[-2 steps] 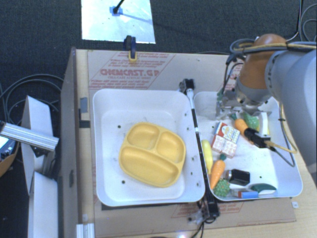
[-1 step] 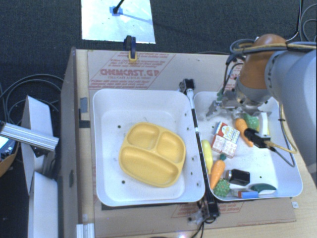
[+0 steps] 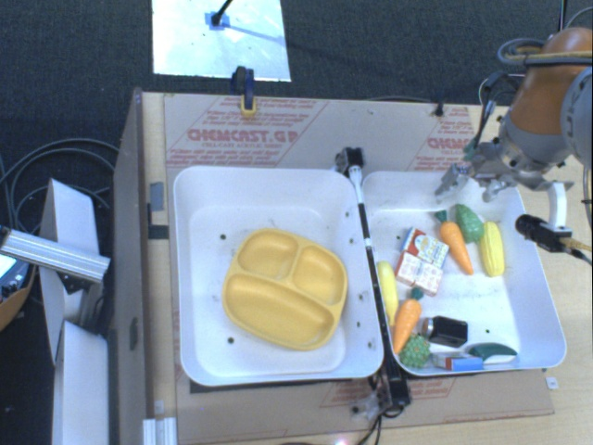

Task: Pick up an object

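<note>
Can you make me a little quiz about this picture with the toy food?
1. True or false: the yellow tray lies in the left bin.
2. How many carrots are in the right bin?
3. What lies right beside the far carrot's right? A) corn B) broccoli C) carton

Key: 1 true; 2 two, counting the near carrot; 3 A.
</note>
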Controlling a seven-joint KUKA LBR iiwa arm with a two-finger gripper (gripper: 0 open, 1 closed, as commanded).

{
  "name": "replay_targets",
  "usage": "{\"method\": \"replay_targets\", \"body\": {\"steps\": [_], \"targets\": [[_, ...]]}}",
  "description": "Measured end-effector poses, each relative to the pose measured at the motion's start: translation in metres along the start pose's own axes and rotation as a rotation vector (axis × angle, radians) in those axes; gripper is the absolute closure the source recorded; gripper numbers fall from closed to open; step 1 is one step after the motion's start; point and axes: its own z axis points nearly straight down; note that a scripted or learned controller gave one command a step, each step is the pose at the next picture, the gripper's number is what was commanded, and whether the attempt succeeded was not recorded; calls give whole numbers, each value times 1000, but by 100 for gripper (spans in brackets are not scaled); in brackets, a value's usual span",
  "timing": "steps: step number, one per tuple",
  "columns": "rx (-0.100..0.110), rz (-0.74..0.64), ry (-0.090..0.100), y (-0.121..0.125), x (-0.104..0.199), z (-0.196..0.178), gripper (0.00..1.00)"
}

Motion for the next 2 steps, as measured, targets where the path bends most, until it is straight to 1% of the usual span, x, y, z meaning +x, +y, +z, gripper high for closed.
{"method": "replay_targets", "body": {"steps": [1, 2], "targets": [[-15, -6, -3, -9, 7, 55, 0], [-17, -9, -3, -24, -1, 63, 0]]}}
